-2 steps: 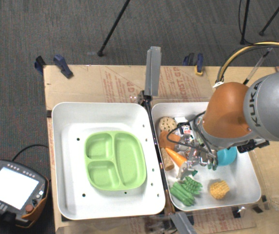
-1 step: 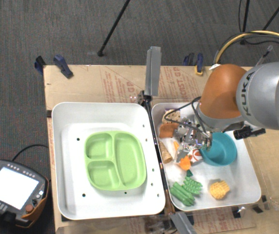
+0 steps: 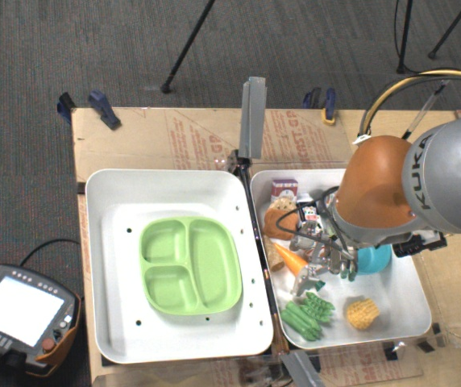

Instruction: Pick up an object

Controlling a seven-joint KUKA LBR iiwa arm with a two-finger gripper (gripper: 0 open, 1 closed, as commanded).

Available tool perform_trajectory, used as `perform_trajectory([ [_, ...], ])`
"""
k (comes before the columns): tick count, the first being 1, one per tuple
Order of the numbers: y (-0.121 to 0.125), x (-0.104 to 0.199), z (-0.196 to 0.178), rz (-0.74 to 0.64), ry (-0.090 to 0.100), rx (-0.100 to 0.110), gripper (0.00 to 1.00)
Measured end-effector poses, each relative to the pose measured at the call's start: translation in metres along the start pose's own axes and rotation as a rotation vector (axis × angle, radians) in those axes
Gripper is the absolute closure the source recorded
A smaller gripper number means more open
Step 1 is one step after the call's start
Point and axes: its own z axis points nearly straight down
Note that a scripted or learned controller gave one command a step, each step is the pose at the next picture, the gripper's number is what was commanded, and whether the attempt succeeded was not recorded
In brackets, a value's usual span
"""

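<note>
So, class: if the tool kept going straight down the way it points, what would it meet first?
Probably the orange carrot beneath the tool in the right bin; depth is uncertain.

I am looking at the tabletop [image 3: 158,135], which is showing brown cardboard with red print along its far side. Two white bins are sitting on it side by side, nearly touching: the left bin [image 3: 110,216] and the right bin [image 3: 412,313]. Clamps [image 3: 103,110] are gripping its far edge.
</note>
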Motion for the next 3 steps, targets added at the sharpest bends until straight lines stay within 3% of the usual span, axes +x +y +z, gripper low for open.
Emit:
perform_trajectory([
  [1,-0.073,0.060,0.001,0.029,0.003,0.001,0.00],
  [2,-0.035,0.001,0.001,0.179,0.002,-0.002,0.00],
  [3,-0.034,0.001,-0.009,0.175,0.002,-0.003,1.00],
])
